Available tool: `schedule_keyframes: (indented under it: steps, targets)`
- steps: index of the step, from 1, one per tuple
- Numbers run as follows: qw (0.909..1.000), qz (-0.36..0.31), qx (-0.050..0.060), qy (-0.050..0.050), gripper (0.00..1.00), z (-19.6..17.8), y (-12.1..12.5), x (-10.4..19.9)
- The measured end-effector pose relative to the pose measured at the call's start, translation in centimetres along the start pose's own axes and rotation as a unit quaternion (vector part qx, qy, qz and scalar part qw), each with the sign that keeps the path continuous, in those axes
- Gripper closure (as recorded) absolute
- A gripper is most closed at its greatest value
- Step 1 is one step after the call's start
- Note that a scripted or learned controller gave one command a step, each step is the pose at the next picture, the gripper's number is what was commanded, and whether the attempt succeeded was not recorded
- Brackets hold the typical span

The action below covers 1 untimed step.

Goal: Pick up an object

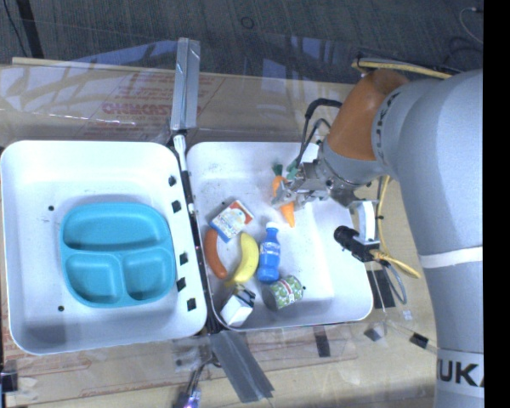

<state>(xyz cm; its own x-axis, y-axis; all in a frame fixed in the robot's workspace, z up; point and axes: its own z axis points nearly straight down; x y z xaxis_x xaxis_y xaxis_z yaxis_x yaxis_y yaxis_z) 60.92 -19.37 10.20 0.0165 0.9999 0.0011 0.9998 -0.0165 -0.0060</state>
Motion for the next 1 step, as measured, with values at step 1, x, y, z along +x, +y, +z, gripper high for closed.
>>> schedule_keyframes:
  steps: [1]
  targets:
    - [0.9995,-0.031,-0.003,-0.001,1.0,-11.51,-1.53,-0.39]
